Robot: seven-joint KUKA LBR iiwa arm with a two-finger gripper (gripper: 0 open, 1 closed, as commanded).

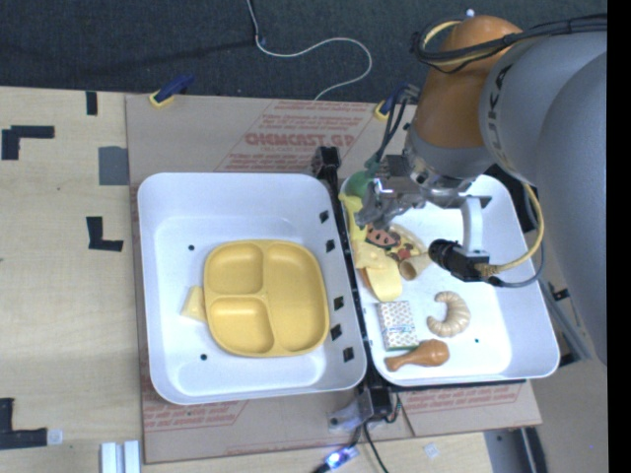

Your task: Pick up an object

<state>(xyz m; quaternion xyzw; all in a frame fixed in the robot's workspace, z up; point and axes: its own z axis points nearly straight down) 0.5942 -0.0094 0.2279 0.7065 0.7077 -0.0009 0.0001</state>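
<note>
the end effector (383, 210) is low over the clutter at the far end of the right bin (513, 348), beyond the croissant (451, 314); whether it's clenched or released i cannot tell, so the pick looks unfinished

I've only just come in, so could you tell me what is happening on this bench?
The grey arm reaches in from the right, its gripper low over the back left corner of the right bin, among the toy food there. A croissant, a drumstick and a small packet lie nearer the front. The left bin holds a yellow divided plate.
</note>
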